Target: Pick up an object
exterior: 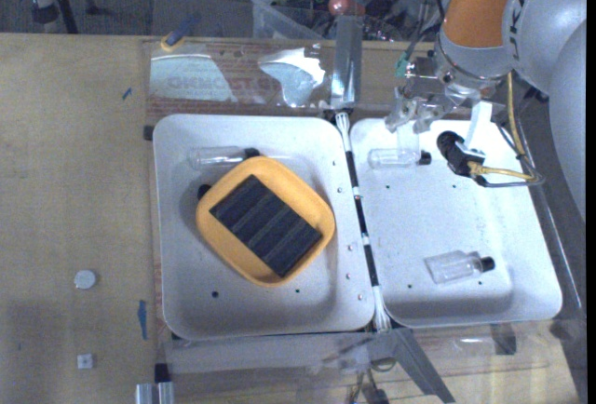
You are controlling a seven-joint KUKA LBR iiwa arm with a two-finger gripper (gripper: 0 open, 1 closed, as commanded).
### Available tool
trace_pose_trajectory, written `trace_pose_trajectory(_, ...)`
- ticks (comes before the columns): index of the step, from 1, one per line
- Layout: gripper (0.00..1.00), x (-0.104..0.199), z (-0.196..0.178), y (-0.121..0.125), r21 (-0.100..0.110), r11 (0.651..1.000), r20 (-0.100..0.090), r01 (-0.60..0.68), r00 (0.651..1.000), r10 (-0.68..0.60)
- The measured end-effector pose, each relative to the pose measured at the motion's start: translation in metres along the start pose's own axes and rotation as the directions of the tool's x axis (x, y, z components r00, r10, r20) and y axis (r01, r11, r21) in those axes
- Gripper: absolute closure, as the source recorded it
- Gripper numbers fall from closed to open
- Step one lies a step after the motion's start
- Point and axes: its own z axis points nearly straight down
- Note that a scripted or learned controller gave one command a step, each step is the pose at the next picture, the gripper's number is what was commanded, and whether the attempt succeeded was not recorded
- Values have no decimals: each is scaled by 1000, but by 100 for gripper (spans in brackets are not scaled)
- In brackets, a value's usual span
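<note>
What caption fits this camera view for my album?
Robot arm's gripper over the right bin, above a clear bottle; yellow tray in left bin.

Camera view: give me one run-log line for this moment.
gripper: over right bin, far edge, above clear bottle | grasp: none seen | second bottle: near corner | left bin: yellow tray

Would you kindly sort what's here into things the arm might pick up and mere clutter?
Job:
- gripper
- yellow tray, left bin
- clear bottles, right bin
- clear bottle, left bin

Lying about:
- toy tub behind
- small disc on bench
</note>
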Motion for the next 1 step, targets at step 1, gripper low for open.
trace_pose_trajectory(1,100,22,2,4,0,999,0,-52,999,52)
